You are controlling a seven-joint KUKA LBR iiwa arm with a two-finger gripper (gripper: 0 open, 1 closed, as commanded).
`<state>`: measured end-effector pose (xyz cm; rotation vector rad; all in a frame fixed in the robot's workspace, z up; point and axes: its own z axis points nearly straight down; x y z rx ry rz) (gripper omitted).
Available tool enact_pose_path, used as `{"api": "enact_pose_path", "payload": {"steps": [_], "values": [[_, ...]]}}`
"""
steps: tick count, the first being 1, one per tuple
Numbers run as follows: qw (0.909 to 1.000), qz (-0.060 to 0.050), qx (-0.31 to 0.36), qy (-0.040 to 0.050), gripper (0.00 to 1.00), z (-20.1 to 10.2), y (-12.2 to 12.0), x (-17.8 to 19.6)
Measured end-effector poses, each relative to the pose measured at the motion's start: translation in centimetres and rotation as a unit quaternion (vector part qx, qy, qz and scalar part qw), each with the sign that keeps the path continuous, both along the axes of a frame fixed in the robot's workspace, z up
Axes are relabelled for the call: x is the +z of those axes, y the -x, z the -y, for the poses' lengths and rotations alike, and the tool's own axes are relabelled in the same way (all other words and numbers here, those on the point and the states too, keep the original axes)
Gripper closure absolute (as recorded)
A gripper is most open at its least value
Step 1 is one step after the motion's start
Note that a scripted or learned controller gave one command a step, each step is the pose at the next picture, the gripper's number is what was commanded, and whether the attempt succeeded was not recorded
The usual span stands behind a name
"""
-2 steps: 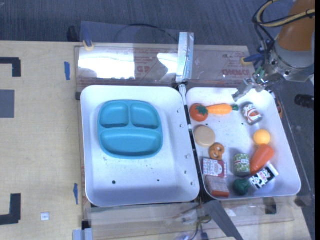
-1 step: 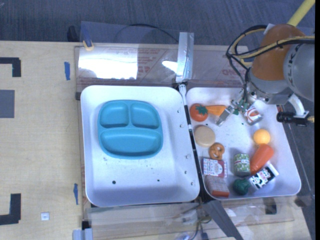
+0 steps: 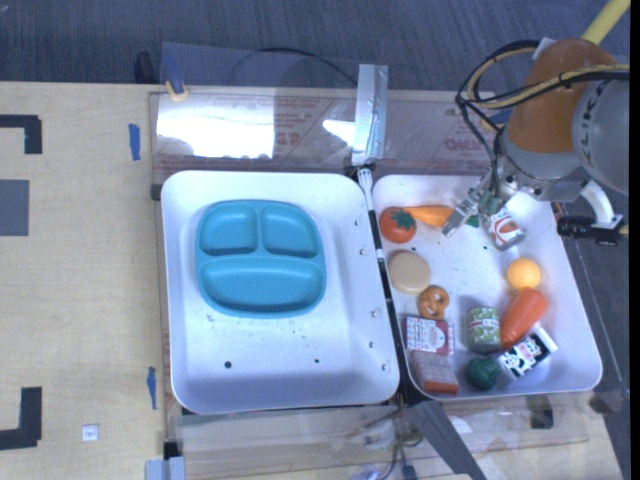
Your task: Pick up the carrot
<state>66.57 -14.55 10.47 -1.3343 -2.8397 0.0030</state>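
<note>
An orange tapered carrot (image 3: 428,215) lies at the back of the right bin (image 3: 580,343), just right of a red tomato (image 3: 397,225). My gripper (image 3: 464,215) hangs low over the bin, right at the carrot's right end. I cannot tell whether it touches the carrot. A second, redder-orange tapered piece (image 3: 523,314) lies towards the bin's right side, apart from the gripper.
The right bin also holds a tan round piece (image 3: 409,270), a pretzel (image 3: 434,300), a red-and-white carton (image 3: 428,335), a green can (image 3: 483,327), an orange ball (image 3: 523,273) and a small white-and-red container (image 3: 505,230). The left bin (image 3: 190,368) holds a blue divided plate (image 3: 261,256).
</note>
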Motion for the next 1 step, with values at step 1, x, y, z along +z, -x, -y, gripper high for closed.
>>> {"api": "enact_pose_path", "payload": {"steps": [1], "values": [[0.9927, 0.008, -0.12, 0.0002, 1.0, -3.74, 0.21, 10.36]]}}
